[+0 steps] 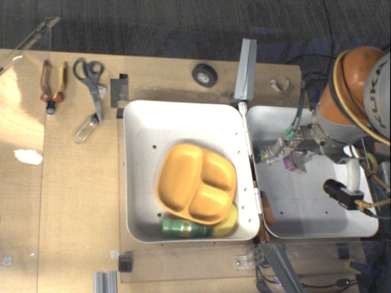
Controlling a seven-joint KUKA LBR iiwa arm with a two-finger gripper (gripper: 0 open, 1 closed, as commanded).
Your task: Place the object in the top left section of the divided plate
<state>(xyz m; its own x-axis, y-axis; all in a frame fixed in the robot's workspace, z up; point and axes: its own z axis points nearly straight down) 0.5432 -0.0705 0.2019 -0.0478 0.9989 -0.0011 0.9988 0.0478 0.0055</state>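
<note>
Yellow divided plate [197,180] lies tilted in left bin [143,139], propped on green bottle [182,227]; gripper [287,151] state I cannot tell.

Bare floor left of the yellow divided plate [197,182], green bottle [183,227] wedged beneath its near edge

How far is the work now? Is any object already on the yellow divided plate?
Nothing looks done yet: all sections of the yellow divided plate in the left bin appear bare. In hand: the gripper is low over the right bin, among small objects; whether it holds one is unclear. Left: carry an object to the plate's top left section. A green bottle lies beside the plate.
</note>
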